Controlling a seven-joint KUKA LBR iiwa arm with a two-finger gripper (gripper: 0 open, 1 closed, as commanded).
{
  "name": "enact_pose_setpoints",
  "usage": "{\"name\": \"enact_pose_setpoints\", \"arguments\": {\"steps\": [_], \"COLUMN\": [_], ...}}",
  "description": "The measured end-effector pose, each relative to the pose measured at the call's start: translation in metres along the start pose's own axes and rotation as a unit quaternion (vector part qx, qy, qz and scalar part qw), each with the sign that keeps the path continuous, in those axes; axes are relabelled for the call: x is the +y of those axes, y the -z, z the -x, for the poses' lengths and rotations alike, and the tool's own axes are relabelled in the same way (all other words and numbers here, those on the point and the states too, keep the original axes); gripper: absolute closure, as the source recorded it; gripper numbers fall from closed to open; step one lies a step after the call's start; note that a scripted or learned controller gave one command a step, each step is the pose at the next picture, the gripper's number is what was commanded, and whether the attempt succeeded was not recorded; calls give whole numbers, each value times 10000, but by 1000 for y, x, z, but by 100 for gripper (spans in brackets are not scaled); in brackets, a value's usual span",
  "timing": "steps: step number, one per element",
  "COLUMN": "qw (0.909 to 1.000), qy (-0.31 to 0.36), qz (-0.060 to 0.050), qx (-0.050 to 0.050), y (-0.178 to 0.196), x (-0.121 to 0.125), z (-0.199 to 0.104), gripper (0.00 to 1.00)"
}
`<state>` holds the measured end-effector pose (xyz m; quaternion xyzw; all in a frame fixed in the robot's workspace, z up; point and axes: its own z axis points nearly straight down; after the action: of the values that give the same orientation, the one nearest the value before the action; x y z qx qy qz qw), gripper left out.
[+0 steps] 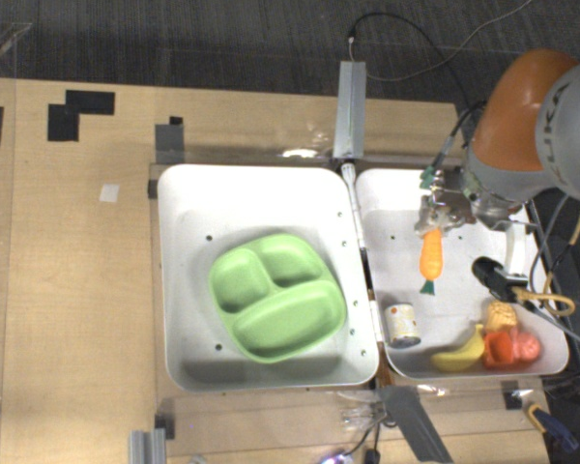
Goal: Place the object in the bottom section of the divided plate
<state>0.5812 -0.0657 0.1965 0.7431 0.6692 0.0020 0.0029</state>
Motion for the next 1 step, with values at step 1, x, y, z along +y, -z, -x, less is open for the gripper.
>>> {"name": "enact_pose_setpoints", "arguments": {"steps": [1], "qw": [9923], "qy": [1239], "qz": [-19], "qx": [12], "y": [-12], "x": [-62], "z": [-38], "gripper": [100]}}
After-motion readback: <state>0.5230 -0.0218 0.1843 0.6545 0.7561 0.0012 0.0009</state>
